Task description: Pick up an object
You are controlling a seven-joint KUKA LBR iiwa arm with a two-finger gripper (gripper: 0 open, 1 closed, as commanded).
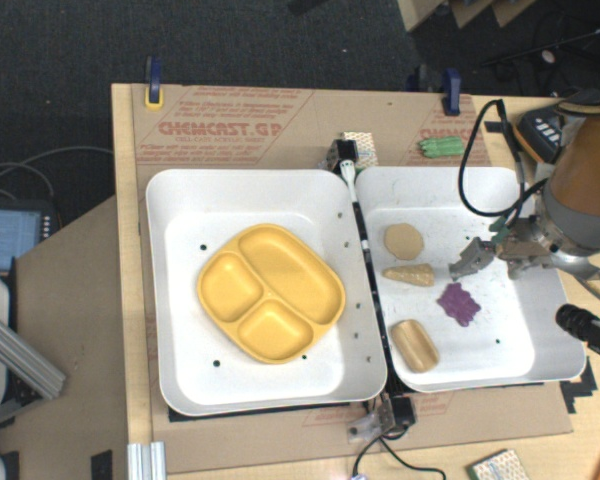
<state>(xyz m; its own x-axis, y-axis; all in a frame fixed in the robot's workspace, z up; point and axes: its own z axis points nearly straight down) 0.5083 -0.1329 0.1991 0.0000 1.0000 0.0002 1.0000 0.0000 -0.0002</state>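
Objects for picking lie loose in the right bin (540, 358), while the left bin (170, 268) carries only a yellow divided plate (270, 290), flat and near its middle; that split suggests the right bin is the supply and the left a place to drop. Both bins sit side by side on the worktop (230, 128), their inner rims touching. In the right bin, from big to small: a tan roll (415, 344) near the front, a round tan disc (403, 239) further back, a purple piece (459, 303) between centre and front, and a pale wedge (408, 275) just below the disc. All lie apart, so each can be taken singly. The claw (473, 260) hangs low over the bin, just above the purple piece, holding nothing; whether it is wide or narrow I cannot tell.
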